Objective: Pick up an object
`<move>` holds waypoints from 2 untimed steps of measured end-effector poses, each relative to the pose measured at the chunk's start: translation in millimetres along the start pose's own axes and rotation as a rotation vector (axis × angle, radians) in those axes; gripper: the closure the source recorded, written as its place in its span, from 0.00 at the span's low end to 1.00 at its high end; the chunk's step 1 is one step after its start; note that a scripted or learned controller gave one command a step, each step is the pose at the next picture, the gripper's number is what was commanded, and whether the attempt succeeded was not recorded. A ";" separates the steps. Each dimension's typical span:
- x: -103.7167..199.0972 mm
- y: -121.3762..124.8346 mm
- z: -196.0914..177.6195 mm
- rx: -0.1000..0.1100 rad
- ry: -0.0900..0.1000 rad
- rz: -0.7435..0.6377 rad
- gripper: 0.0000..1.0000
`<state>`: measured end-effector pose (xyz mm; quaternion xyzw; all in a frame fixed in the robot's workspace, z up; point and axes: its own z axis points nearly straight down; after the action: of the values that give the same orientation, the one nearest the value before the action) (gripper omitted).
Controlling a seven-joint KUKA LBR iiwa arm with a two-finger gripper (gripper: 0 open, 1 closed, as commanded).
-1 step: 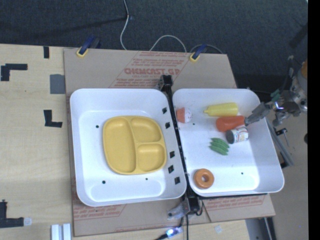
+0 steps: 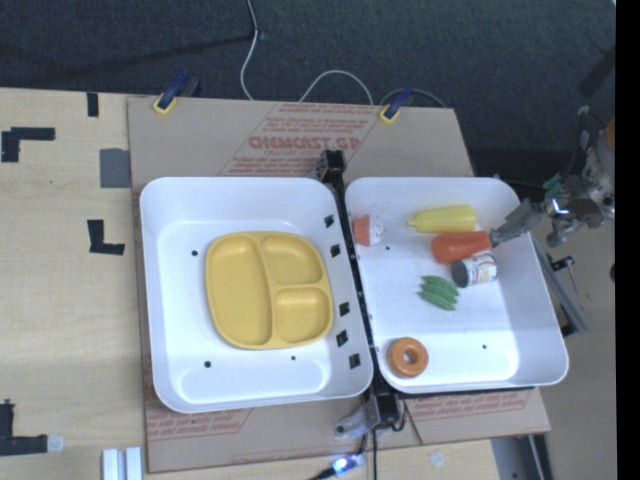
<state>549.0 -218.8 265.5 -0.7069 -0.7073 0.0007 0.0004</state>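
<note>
The right bin (image 2: pixel 520 348) holds several small objects. A yellow corn-like piece (image 2: pixel 443 218) lies near its back, with a red-orange carrot-like piece (image 2: pixel 458 246) just in front of it. A small can (image 2: pixel 476 271) lies on its side beside a green leafy piece (image 2: pixel 438 292). A brown donut (image 2: pixel 407 356) sits near the front rim, and a small orange-and-white piece (image 2: pixel 367 231) lies by the left wall. My gripper (image 2: pixel 522 224) reaches in over the bin's right rim, close to the right end of the red-orange piece, with nothing visibly held.
The left bin (image 2: pixel 170 268) holds a yellow divided plate (image 2: pixel 268 288). Both bins rest on a cardboard sheet (image 2: pixel 290 143) held by clamps at the back. A cable (image 2: pixel 250 48) runs across the dark floor behind.
</note>
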 end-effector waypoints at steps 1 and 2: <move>9.2 1.7 48.8 0.003 0.001 -0.001 0.00; 12.1 3.1 112.9 0.005 0.001 0.000 0.00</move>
<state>551.9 -206.8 152.6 -0.7068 -0.7074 0.0021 0.0024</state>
